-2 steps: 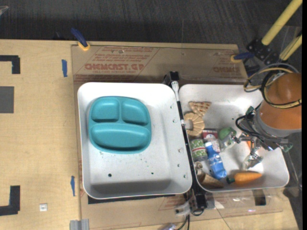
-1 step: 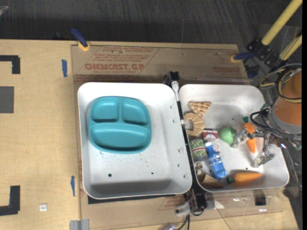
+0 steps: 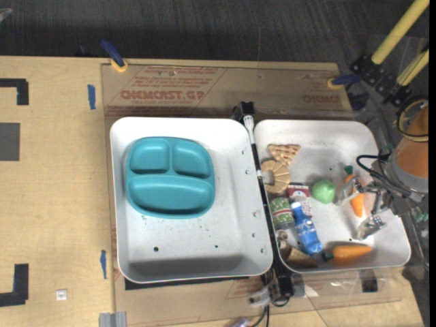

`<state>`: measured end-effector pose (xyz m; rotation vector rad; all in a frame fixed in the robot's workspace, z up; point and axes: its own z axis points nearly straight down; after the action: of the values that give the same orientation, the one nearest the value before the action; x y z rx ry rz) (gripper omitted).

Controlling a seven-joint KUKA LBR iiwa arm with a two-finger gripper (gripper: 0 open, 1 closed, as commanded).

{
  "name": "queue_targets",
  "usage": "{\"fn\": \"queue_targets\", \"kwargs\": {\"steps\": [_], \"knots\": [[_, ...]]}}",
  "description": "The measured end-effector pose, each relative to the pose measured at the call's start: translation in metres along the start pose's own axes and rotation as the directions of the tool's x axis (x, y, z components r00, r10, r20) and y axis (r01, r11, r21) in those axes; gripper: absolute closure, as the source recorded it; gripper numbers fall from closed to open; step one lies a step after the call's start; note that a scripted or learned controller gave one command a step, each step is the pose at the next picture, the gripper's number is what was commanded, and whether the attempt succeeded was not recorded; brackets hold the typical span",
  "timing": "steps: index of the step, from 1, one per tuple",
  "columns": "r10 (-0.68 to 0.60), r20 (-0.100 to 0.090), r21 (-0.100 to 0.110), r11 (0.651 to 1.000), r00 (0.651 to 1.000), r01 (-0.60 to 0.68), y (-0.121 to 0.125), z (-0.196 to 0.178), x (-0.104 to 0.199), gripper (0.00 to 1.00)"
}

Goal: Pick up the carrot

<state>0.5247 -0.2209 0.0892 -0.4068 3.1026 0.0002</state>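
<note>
The carrot [image 3: 349,253] is orange with a dark stub at its left end. It lies flat along the front wall of the right bin [image 3: 320,133], near the front right corner. My gripper [image 3: 372,222] hangs over the right side of that bin, a little above and to the right of the carrot, and looks apart from it. The arm's orange band [image 3: 411,158] shows at the right edge, with black cables running around the wrist. Nothing can be seen held in the gripper.
The right bin also holds a green ball [image 3: 324,191], a blue bottle [image 3: 306,231], a small can [image 3: 281,211], tan waffle-like pieces [image 3: 279,162] and a small orange piece [image 3: 357,204] beside the gripper. A teal divided plate [image 3: 170,177] sits in the left bin [image 3: 204,251].
</note>
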Motion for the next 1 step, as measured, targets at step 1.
{"fn": "queue_targets", "kwargs": {"steps": [1], "knots": [[-0.001,0.014,0.007,1.0,1.0,0.001,-0.001,-0.014,-0.0052,1.0]]}}
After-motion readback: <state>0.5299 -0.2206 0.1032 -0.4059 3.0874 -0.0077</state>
